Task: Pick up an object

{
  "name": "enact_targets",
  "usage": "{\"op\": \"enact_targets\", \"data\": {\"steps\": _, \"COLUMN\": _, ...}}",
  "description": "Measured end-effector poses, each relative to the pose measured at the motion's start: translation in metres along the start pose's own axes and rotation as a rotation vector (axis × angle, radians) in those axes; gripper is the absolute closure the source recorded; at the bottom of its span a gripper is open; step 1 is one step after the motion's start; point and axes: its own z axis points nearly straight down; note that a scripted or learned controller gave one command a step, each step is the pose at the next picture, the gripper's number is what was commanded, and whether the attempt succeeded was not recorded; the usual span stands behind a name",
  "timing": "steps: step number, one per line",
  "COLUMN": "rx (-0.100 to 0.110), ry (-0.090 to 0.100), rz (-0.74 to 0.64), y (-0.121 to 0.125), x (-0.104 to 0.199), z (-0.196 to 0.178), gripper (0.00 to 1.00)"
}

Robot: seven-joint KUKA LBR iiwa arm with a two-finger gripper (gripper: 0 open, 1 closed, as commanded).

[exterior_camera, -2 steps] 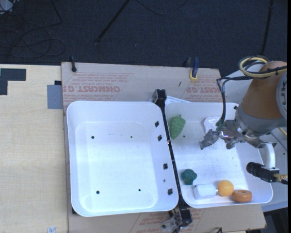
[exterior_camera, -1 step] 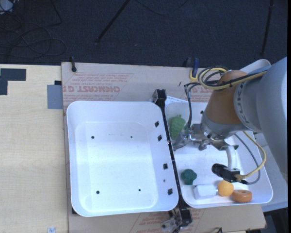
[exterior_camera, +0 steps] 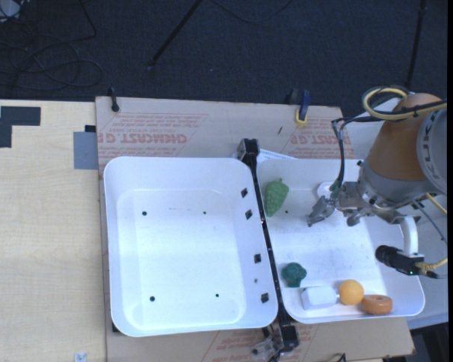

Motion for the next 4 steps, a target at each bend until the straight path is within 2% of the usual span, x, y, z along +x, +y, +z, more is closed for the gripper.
{"op": "enact_targets", "data": {"steps": 1, "rx": -0.014, "ry": 0.005, "rz": -0.012, "y": -0.003, "x": 0.066, "z": -0.161, "gripper": 0.0}}
{"op": "enact_targets", "data": {"steps": 2, "rx": 0.019, "ry": 0.007, "rz": -0.005, "y": -0.05, "x": 0.088, "z": -0.038, "gripper": 0.0}}
{"op": "enact_targets", "data": {"steps": 3, "rx": 0.011, "ry": 0.002, "rz": 0.002, "y": -0.031, "x": -0.002, "z": 0.039, "gripper": 0.0}}
{"op": "enact_targets", "data": {"steps": 4, "rx": 0.003, "ry": 0.003, "rz": -0.004, "y": 0.005, "x": -0.025, "z": 0.056, "gripper": 0.0}}
